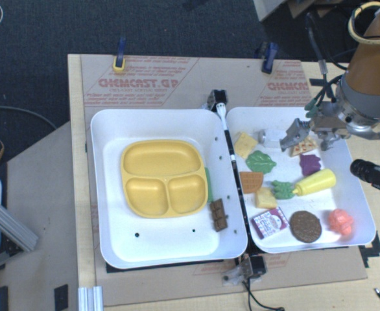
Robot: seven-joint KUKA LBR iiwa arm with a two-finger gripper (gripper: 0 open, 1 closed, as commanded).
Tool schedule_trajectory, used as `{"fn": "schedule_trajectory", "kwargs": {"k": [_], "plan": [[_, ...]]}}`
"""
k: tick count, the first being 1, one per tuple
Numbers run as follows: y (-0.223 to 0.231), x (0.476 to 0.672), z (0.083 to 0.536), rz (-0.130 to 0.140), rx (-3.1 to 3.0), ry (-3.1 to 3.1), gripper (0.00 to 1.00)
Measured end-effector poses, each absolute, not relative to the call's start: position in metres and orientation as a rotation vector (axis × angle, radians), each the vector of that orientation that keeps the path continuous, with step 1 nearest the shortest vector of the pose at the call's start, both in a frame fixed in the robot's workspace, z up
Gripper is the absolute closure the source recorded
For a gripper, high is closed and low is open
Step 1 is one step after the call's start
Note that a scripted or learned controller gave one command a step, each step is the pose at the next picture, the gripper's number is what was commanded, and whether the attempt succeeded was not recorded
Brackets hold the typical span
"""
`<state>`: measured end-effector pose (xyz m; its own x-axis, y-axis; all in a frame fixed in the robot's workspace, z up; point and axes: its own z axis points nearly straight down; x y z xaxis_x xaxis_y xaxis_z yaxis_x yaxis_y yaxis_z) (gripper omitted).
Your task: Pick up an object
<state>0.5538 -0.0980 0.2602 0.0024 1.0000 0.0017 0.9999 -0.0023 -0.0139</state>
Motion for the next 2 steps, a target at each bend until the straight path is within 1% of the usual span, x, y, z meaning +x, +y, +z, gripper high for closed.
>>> {"fn": "schedule_trajectory", "kwargs": {"k": [1, 2], "plan": [[-0.098, 0.556, 0.267, 0.0, -2.221, -2.221, 0.0], [-0.087, 0.555, 0.215, 0.004, -2.218, -2.218, 0.0]]}}
